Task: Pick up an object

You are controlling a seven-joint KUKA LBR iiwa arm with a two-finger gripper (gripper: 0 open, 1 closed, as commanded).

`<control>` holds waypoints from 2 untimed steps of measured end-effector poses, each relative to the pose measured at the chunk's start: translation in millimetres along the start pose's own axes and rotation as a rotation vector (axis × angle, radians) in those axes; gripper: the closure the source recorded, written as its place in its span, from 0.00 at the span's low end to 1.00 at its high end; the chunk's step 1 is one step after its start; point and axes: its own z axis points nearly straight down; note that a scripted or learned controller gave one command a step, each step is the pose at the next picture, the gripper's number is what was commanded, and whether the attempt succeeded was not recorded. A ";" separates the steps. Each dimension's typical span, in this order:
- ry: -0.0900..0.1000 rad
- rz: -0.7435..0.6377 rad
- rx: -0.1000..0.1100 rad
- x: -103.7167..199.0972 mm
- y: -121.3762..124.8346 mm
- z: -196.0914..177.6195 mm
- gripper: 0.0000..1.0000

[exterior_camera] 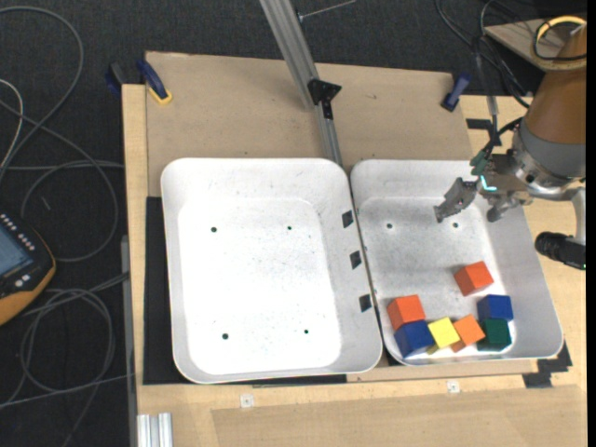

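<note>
Below the fingers and a little toward the front of the right bin (521,250) lies an orange block (474,277), alone, apart from the others. It looks like the easiest thing to pick, so I take it as the task's thing. It is nearly a cube, so it has no clear long axis; it sits turned, with its corners pointing roughly to the bin's walls and its faces on a diagonal.

Further from the fingers, at the front wall, the other blocks crowd together: a second orange block (404,309), a blue one (414,338), a yellow one (444,331), a small orange one (468,329), another blue one (494,306) and a green one (496,334). Most of them touch a neighbour.

The gripper (473,200) hangs over the back part of this bin. Its two fingers (454,200) stand apart, fairly open, and nothing is between them.

Several things could go wrong, in my judgement. If the fingers come down square to the bin, they may meet the corners of the turned block and push it away or spin it. If the arm goes for the crowded group, a finger may land on top of a neighbour, or close on two blocks. Blocks against the front wall leave little room for a finger on that side.

The left bin (186,194) is far from the fingers.
</note>
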 end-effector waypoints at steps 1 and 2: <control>-0.001 0.000 -0.004 -0.1 0.4 -1.8 0.00; 0.000 0.001 0.001 -0.6 -0.2 40.5 0.00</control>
